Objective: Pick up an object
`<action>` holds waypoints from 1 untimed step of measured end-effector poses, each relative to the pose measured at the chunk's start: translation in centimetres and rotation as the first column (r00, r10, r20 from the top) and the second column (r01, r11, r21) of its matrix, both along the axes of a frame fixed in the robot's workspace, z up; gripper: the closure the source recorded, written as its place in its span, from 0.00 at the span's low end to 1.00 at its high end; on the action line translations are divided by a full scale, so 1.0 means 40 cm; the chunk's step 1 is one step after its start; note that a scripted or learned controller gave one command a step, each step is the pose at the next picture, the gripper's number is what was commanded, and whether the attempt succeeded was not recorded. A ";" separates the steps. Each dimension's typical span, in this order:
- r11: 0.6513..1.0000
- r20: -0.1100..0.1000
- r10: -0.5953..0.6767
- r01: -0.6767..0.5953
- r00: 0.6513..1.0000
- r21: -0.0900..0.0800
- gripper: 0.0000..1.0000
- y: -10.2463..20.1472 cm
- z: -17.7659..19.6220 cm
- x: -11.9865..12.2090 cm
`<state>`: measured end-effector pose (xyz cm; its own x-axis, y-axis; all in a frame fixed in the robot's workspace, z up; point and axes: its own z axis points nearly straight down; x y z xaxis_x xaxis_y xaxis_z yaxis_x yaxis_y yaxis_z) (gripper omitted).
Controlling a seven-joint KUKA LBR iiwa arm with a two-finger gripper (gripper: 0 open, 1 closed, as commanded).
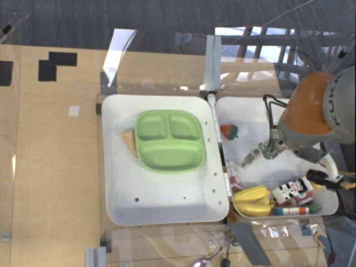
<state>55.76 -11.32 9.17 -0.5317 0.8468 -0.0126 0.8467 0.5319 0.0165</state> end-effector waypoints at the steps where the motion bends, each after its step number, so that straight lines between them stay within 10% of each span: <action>1: 1.000 -0.004 -0.030 0.030 1.000 0.001 0.00 0.008 -0.006 0.232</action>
<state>65.05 -11.01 8.94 -0.5065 0.8622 -0.0094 0.8621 0.5066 0.0138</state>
